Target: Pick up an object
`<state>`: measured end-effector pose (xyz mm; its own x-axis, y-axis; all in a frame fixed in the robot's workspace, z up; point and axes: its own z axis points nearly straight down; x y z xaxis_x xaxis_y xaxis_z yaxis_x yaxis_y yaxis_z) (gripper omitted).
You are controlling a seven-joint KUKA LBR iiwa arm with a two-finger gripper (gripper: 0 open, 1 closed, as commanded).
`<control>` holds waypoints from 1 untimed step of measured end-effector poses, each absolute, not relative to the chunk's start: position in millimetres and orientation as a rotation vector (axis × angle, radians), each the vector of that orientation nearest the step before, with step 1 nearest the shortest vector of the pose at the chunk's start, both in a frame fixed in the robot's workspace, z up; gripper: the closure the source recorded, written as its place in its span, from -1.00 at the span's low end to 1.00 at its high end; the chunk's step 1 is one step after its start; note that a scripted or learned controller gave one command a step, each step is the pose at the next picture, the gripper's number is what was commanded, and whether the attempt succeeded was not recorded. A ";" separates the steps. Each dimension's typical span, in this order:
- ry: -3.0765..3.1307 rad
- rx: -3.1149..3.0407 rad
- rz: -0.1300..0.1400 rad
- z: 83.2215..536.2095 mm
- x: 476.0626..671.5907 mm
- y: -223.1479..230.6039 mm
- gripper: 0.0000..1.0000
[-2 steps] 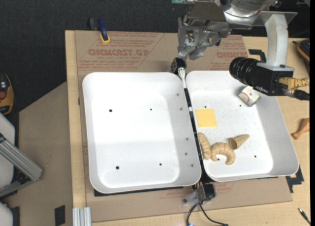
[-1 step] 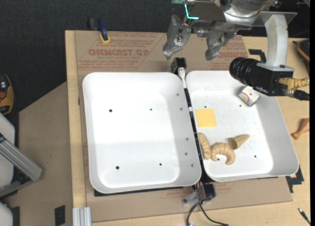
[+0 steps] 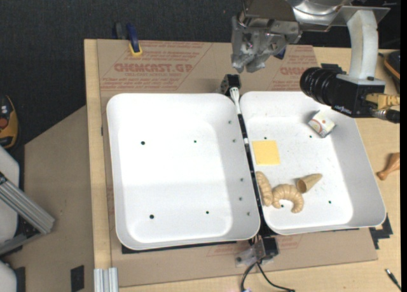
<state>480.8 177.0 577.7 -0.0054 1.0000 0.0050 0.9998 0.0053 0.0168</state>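
In the right bin lie a flat yellow square, a small white cylinder with a red mark, a tan cone and a curled beige croissant-shaped piece. My gripper hangs high above the back edge of the bins, near the divider between them. It is well away from all the objects, and nothing shows between its fingers.
The left bin has only a few black dots on its floor. A black camera unit juts over the right bin's back right corner. A blue and yellow clamp sits at the board's back left.
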 end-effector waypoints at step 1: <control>2.222 2.210 0.022 577.2 480.8 177.0 -1.00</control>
